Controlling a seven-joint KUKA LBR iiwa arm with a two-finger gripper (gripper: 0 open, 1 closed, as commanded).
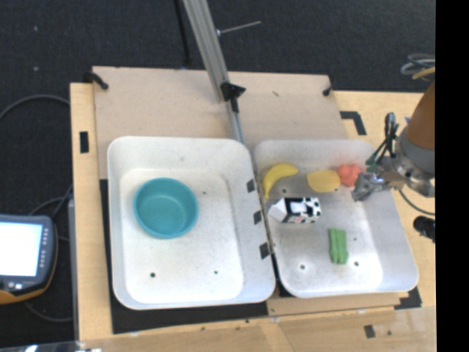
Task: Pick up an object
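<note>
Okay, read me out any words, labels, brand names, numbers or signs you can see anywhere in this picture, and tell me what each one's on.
No text can be read anywhere in this view.
The black-and-white carton in the right bin: dark patches, too blurred to tell whether they are print.
The handheld screen at the left edge: glows white, nothing legible.
The teal bowl, banana, green object and bench: no visible markings.

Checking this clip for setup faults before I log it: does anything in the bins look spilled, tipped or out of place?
Nothing stands out. The teal bowl sits upright in the left bin. The banana, yellow piece, red piece, black-and-white toy and green object lie apart in the right bin.
</note>
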